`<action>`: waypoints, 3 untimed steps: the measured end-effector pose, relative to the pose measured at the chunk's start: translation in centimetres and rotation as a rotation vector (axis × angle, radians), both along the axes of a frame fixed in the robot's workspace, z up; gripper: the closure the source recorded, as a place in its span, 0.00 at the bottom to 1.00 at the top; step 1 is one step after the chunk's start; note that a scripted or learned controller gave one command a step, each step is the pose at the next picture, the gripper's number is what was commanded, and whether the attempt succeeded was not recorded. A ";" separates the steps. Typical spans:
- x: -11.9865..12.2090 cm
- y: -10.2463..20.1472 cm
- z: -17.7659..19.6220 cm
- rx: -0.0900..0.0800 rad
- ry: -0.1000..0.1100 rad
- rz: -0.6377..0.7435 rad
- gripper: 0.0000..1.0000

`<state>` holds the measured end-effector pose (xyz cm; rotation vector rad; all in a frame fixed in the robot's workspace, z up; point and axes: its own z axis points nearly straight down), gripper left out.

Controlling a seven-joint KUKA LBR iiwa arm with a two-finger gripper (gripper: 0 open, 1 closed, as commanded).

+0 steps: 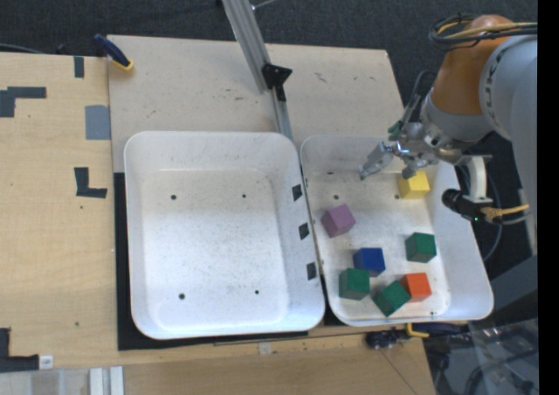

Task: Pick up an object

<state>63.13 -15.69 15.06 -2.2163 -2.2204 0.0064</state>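
Note:
The right bin [454, 297] holds several small blocks. A yellow block [414, 183] lies near the bin's far right, and a purple block [338, 219] sits toward its left side. Further forward are a blue block [369, 259], an orange block [418, 285] and three green blocks [421, 246] [354, 283] [392, 297]. My gripper [389, 171] hangs over the far end of this bin, just left of and above the yellow block. It is open, one finger [373, 163] slants down to the left, and nothing sits between the fingers.
The left bin [140, 157] stands beside the right one. A slanted metal rail [249, 31] runs down to the junction of the bins. A blue and yellow tool [113, 51] lies on the bench at the far left.

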 end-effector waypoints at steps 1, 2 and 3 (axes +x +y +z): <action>-0.2 0.1 -5.5 0.000 0.001 0.000 0.00; 0.0 0.2 -4.1 0.000 -0.004 0.001 1.00; 0.7 -0.2 0.5 -0.001 -0.010 0.000 1.00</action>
